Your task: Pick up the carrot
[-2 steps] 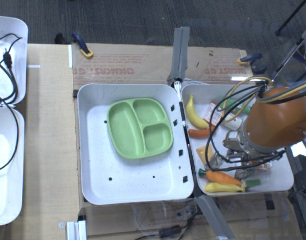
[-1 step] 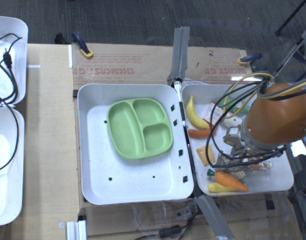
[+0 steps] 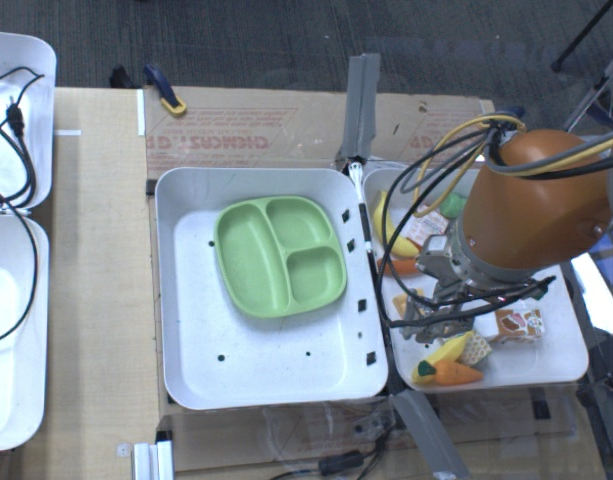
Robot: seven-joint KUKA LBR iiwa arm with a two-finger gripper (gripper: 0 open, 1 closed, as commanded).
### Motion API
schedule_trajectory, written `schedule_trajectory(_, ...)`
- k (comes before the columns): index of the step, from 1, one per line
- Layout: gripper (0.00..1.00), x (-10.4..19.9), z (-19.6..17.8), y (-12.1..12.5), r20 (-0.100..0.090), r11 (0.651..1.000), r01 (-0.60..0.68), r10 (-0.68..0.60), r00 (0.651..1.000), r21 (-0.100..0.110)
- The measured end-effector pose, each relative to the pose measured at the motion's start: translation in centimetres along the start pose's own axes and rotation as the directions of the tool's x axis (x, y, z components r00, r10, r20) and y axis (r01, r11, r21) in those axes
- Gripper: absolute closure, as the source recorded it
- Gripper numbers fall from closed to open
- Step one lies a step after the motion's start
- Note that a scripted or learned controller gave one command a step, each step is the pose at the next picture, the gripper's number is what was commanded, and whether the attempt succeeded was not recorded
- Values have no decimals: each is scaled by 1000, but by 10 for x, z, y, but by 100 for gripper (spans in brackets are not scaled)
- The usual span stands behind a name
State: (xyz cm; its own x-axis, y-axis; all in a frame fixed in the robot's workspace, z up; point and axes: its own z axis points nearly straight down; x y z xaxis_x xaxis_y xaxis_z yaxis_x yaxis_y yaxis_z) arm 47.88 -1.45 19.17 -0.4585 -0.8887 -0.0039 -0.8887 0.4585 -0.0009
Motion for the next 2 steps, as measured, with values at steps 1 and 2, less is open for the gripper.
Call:
schedule_trajectory(1,100,-45,0,-49,1,994,-109,109,994,-1)
schedule_trajectory(2,100,-4,1,1,-1,966,258,-258,966,-3)
